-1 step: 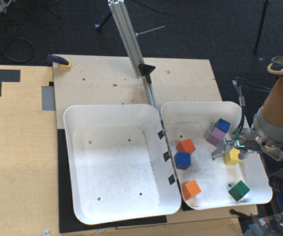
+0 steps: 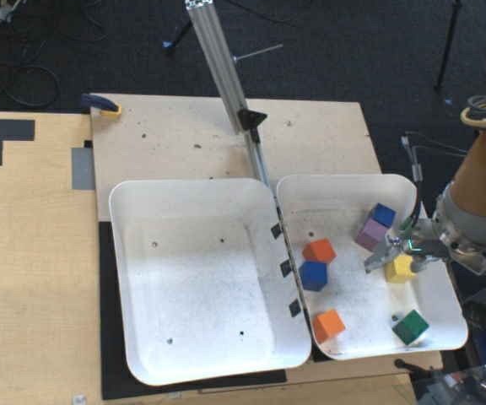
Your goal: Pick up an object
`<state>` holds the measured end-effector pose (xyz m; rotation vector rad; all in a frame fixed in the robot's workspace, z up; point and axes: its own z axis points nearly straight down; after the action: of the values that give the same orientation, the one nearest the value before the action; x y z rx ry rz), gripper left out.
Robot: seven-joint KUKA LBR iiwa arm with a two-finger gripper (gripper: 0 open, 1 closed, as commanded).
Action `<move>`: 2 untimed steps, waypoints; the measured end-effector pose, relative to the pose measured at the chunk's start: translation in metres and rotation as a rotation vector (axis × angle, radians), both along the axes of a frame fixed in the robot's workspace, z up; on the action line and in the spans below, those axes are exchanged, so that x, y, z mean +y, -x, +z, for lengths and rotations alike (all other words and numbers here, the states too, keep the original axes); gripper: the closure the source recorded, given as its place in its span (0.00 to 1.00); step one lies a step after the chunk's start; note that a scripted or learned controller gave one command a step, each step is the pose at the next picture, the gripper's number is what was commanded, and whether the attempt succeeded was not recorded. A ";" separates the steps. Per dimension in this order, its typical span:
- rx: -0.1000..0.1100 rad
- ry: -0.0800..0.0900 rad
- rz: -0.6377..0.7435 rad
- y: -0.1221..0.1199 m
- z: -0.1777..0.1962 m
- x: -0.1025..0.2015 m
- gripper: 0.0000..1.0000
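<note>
Claw [image 2: 392,258] low in right white bin [image 2: 344,188], finger state unclear. Small yellow cube [image 2: 401,268] just beside it, purple block [image 2: 369,234] close behind. Centre on yellow, avoid nudging purple, close squarely before lifting.

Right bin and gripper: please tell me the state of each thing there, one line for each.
Right white bin: holds seven blocks.
Yellow cube: on the floor, at the gripper's tip.
Purple block: touching the blue cube behind it.
Blue cube near the far wall: resting.
Orange cube at the middle: against a blue cube.
Blue cube by the divider: resting.
Orange cube at the front: apart.
Green cube: tilted, alone.
Gripper: low over the yellow cube.
</note>
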<state>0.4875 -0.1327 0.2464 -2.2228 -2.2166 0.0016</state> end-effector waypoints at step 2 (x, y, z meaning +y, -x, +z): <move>0.006 -0.002 0.002 -0.009 -0.111 -0.002 0.00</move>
<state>0.4966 -0.1342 0.1353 -2.2166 -2.2151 0.0064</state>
